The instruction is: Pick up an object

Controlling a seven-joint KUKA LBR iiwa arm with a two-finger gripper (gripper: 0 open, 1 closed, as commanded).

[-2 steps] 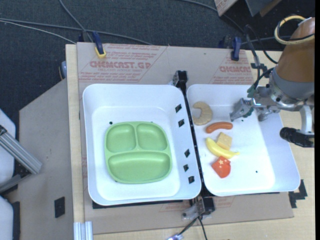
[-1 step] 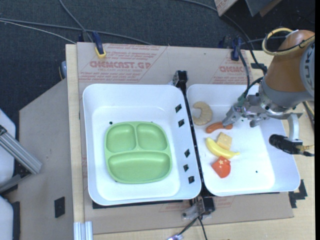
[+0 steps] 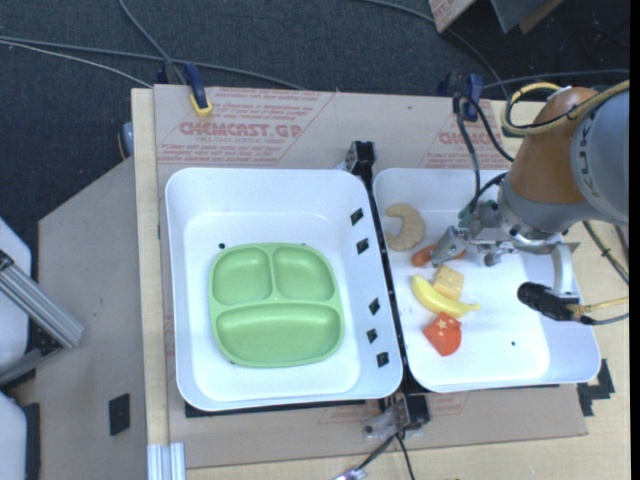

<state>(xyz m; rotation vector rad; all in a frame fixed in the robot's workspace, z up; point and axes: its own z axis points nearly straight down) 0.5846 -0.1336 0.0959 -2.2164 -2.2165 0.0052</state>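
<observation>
My gripper [image 3: 462, 250] hangs low over the back left part of the right bin [image 3: 520, 353], reached in from the right under the orange-banded wrist. A small red-orange piece [image 3: 422, 258] lies just left of it. A pale yellow wedge [image 3: 450, 281] and a yellow banana [image 3: 440, 299] lie directly in front of it. A tan crescent-shaped pastry [image 3: 405, 226] rests toward the bin's back left. A red strawberry-like toy [image 3: 444, 336] sits nearest the front. I see nothing lifted off the bin floor.
The left bin [image 3: 190, 268] holds a green divided plate [image 3: 275, 304]. A dark divider with black clips [image 3: 372, 268] runs between the bins. Cardboard covers the bench behind, with cables across the dark floor.
</observation>
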